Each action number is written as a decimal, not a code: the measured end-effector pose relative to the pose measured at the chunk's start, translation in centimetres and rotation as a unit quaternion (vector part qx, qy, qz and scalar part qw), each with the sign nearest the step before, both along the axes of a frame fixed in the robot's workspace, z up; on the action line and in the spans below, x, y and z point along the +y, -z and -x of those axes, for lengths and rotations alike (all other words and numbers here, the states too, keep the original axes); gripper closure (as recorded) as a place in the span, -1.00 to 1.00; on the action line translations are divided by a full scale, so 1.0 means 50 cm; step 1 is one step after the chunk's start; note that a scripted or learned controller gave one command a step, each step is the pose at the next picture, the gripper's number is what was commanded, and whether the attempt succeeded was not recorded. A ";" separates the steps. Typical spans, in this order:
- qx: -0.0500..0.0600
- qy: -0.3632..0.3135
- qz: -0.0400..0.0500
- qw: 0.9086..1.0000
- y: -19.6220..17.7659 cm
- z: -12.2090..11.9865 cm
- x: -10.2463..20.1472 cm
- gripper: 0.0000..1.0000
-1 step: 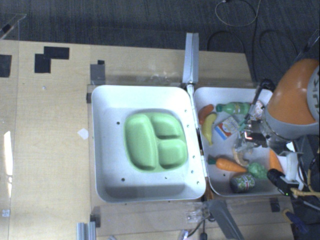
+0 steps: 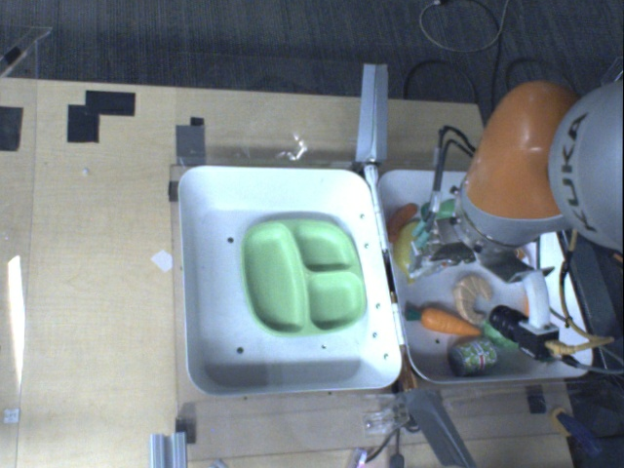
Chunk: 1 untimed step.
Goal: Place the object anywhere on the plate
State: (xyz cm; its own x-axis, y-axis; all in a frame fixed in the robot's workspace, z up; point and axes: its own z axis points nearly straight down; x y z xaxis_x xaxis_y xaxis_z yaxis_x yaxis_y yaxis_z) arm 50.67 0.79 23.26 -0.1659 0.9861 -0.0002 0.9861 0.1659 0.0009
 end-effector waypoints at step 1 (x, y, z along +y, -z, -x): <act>0.002 -0.009 0.000 1.000 0.102 -0.037 0.111 1.00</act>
State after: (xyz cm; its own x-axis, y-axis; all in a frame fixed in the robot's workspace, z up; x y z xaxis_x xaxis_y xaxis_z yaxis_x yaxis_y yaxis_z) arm 52.52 6.32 18.16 -0.1846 0.9828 0.0003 0.9828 0.1846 -0.0022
